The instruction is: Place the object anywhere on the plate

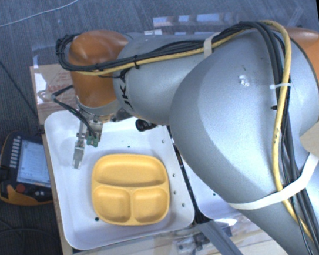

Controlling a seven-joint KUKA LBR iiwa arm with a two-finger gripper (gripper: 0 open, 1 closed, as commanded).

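Left of the gripper, on the dark carpet beside the bench, lies an orange-edged handheld pendant with a pale screen (26, 167). Over the upper-left part of the shallow white bin (73, 226), the slim two-finger gripper (78, 157) hangs from the grey arm (227, 102); whether its tips are spread or pressed together, I cannot tell. Just below and right of it sits the yellow three-compartment plastic plate (130, 187).
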